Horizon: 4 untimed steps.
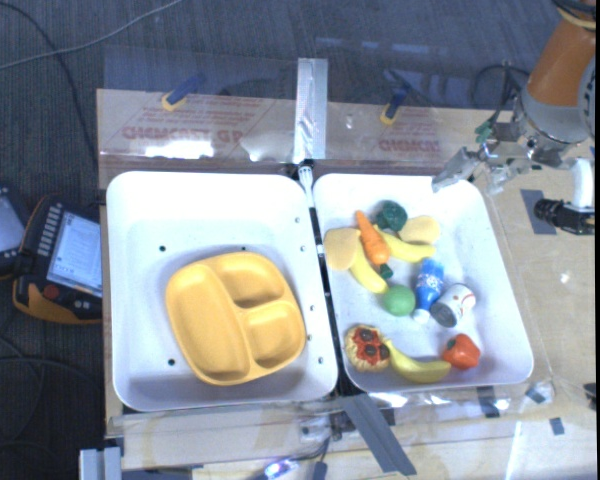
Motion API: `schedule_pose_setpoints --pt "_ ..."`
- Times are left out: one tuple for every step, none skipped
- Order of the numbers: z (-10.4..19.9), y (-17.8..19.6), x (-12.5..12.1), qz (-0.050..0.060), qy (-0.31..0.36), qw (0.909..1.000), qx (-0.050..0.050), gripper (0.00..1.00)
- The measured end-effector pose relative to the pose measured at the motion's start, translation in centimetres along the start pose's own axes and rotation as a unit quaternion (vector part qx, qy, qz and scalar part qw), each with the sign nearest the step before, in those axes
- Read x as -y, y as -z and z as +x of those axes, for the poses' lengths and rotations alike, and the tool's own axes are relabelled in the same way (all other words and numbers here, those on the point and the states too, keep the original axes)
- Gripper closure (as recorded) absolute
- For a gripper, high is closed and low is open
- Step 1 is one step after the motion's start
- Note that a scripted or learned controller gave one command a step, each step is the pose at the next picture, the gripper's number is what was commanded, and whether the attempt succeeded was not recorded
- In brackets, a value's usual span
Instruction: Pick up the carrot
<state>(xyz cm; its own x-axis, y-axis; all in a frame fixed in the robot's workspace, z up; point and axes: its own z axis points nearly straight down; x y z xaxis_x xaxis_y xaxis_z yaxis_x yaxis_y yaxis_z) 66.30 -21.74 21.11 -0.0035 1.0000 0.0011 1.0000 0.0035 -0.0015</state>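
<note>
The right bin [500, 268] holds the carrot [371, 238] among toy food, the left bin [130, 268] a yellow tray [235, 313]; the tool [450, 176] hovers, grip unclear.

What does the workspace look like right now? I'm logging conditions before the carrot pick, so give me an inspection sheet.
Surface: two white bins side by side.
Job's things: carrot in the right bin, among other toys.
Clutter: bananas, green ball, blue bottle; yellow tray in the left bin.
Grippers: gripper above the right bin's far corner, holding nothing.
Cables: black cable on the floor.
Surroundings: pendant left of the bench.
</note>
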Motion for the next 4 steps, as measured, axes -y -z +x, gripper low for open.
schedule_pose_setpoints --pt "8.7 -4.5 -0.5 0.001 -0.021 0.9998 0.001 0.0" --pt "10.5 -11.7 0.9 -0.001 -0.061 0.9981 0.002 0.0" --pt "10.2 -12.0 0.8 -0.005 -0.045 0.9989 0.004 0.0" --pt "11.1 -12.1 5.3 -0.005 -0.046 0.9989 0.002 0.0"
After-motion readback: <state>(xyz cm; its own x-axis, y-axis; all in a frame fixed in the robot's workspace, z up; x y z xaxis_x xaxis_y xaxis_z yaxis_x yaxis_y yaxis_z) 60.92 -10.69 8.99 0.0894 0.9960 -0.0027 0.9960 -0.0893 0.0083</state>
